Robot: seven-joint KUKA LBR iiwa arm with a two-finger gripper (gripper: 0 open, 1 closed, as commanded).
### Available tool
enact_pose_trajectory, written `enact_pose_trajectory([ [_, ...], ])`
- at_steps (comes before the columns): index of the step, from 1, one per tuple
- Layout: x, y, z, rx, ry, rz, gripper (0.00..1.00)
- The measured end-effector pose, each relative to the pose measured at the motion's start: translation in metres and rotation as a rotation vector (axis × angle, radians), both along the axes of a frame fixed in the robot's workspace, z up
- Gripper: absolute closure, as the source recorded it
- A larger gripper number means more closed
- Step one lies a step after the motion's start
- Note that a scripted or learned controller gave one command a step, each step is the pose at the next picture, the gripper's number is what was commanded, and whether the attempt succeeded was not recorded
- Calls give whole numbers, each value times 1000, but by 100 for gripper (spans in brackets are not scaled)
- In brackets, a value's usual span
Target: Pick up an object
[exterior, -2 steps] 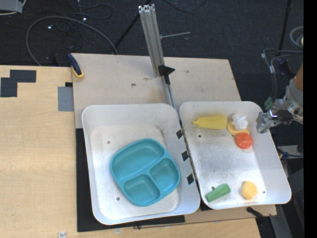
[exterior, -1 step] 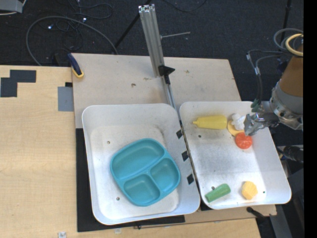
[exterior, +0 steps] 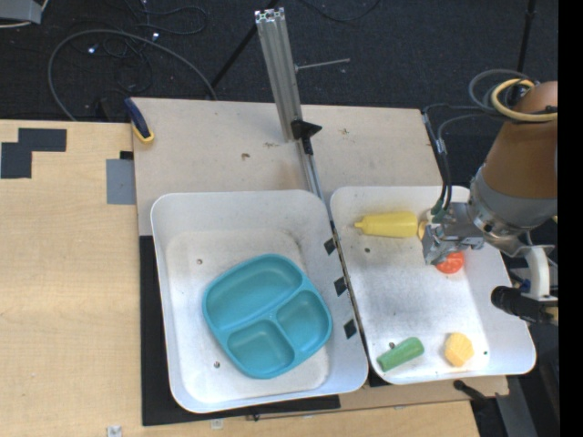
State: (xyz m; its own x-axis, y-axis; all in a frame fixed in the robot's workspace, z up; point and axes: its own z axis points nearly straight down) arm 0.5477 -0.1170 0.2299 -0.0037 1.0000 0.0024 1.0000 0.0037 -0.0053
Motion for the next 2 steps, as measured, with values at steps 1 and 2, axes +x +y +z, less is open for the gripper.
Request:
enact_pose_trajectory([
  [1, -15, 43, 3, 0, -1, 0, 100],
  [2, -20, 104, -3, 0, -1, 1, 100],
])
